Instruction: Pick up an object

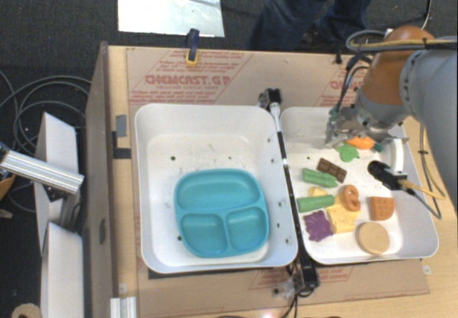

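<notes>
The right bin (422, 238) holds several toy foods. An orange carrot (361, 142) with a green leaf piece (348, 154) lies near the bin's back. In front of these are a brown chocolate bar (331, 167), a green pickle (319, 177), a green cucumber (315, 203), an orange pretzel (350, 198), a waffle (381, 208), purple grapes (316, 225), yellow cheese (343, 220) and a round tan cookie (373, 237). My gripper (338, 135) hangs low over the back of this bin, just left of the carrot. Nothing shows clearly in its grasp.
A blue divided plate (220, 210) lies in the left bin (161, 166). A black-edged divider (283, 166) runs between the two bins. The arm's grey and orange wrist (390, 80) looms over the right bin's far corner.
</notes>
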`<state>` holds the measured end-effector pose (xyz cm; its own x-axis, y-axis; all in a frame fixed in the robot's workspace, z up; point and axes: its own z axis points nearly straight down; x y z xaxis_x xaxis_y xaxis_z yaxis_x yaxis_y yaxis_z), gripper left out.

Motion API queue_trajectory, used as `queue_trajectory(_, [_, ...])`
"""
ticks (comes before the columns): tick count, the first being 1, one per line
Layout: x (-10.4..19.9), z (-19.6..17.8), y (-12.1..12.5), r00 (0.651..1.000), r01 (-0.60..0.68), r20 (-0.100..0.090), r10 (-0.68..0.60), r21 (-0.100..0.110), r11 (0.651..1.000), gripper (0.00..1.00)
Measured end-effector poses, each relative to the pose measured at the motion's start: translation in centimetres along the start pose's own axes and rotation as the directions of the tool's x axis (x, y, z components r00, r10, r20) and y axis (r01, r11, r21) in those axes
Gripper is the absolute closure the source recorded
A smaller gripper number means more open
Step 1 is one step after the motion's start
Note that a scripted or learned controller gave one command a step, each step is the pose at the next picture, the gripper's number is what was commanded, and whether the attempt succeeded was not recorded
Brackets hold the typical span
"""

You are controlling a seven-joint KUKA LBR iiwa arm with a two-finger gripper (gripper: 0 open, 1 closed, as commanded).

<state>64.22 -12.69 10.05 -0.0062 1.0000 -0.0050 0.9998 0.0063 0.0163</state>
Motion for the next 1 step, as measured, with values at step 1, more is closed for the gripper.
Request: queue_trajectory(1, [0.01,0.07,-0.04,1.000,0.000,0.000,0.000,0.001,1.000,0.00])
